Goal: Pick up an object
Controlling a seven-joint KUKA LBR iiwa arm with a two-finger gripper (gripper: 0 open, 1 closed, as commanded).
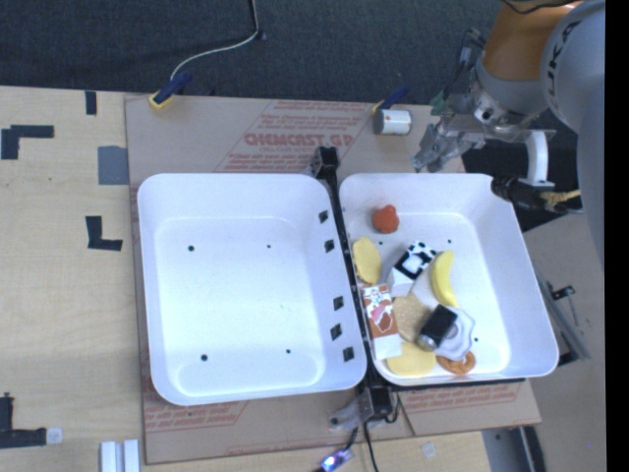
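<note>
Gripper (437,153): raised over the right bin's (511,226) far rim — fingers slightly spread, gripping nothing.
Objects: banana (443,277), orange ball (384,218), checkered block (415,261) — clustered in the right bin.
Left bin (236,190): white.

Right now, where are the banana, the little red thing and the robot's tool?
banana (443,277), camera view, middle of its curve.
little red thing (384,218), camera view, its centre.
tool (433,155), camera view, between its fingertips.

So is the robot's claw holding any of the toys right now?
No, nothing is held. The gripper hangs above the far rim of the right bin, with no object between its fingers. The banana and red ball lie in that bin.
</note>
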